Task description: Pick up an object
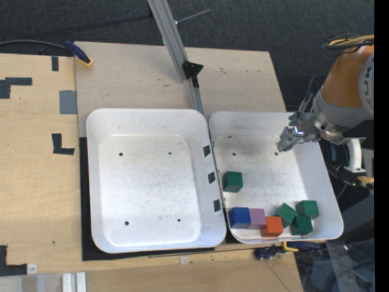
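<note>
Camera view: green block well apart from gripper.

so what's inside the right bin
In the right bin: a lone green block, plus blue, purple, orange and three green blocks clustered at its near edge.

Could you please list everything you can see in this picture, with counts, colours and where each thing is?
White bins: 2, side by side on the bench; left bin, right bin.
Green blocks: 4, all in the right bin; one alone near its left wall, three clustered at its near right corner.
Blue block: 1, near edge of right bin.
Pale purple block: 1, beside the blue one.
Orange block: 1, between the purple block and the green cluster.
Metal bar: 1, grey, slanting from the top edge down to between the bins.
Arm: 1, grey and orange, at right.
End effector: 1, over the right bin's far right area.
</note>
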Robot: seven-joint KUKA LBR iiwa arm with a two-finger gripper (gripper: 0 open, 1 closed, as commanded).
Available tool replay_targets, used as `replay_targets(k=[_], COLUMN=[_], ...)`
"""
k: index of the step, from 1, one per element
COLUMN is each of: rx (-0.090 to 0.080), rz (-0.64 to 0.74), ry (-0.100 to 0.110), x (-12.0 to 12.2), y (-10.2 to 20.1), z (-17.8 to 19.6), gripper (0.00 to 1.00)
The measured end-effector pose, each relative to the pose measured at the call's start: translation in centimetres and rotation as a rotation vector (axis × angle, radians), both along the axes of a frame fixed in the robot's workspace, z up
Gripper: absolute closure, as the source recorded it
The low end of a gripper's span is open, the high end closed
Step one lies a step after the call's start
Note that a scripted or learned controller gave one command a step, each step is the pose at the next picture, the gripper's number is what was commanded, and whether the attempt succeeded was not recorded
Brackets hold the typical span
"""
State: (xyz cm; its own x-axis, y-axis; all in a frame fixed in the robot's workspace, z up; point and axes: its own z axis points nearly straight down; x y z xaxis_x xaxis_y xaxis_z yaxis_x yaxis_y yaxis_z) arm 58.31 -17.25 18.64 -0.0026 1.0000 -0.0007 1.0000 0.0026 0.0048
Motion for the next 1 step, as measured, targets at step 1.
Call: replay_targets(k=[1], rx=[-0.001], rz=[-0.001], ry=[0.0], x=[0.15], y=[0.04], z=[5.32], gripper=[1.0])
